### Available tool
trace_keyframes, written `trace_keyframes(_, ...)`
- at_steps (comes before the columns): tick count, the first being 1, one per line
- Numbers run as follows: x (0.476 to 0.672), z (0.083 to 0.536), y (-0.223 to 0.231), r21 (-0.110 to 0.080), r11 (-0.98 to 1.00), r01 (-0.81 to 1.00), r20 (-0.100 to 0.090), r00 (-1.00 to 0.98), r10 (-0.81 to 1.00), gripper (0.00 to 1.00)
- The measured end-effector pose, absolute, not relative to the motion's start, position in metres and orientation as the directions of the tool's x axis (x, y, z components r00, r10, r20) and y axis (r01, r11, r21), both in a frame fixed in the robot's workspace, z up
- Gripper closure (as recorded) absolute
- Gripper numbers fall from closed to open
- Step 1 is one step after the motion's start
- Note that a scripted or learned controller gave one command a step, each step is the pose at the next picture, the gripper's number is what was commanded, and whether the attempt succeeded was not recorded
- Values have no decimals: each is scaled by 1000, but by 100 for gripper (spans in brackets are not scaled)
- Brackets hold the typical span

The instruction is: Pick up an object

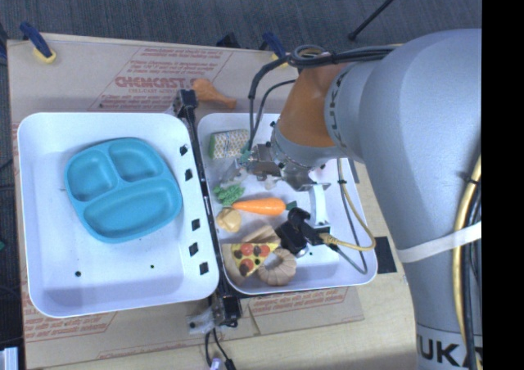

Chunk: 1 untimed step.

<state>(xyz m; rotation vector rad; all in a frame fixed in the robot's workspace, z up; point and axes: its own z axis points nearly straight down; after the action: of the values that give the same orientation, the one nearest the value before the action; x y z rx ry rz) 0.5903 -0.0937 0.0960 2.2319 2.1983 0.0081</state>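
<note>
A: What sits in the two shallow white plastic bins?

B: The left white bin (41, 196) holds a light blue divided plastic plate (123, 188). The right white bin (360, 266) holds toy food: an orange plastic carrot (260, 207) near the middle, a corn cob (229, 143) at the far end, a green leafy piece (229, 194) beside the carrot, and a pizza slice (252, 252) with a tan ring-shaped piece (278, 268) at the near end.

A: And the arm?

B: The grey arm with its orange band (307, 110) reaches over the right bin, its jaws (274, 170) just above the carrot. Whether they are released or clenched, I cannot tell.

A: Anything on the counter (147, 65)?

B: Brown cardboard, with an orange-brown piece (214, 95) beyond the bins.
</note>
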Motion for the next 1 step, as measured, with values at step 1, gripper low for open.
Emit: trace_keyframes(1,505,95,-96,8,22,1000,0,-22,1000,0)
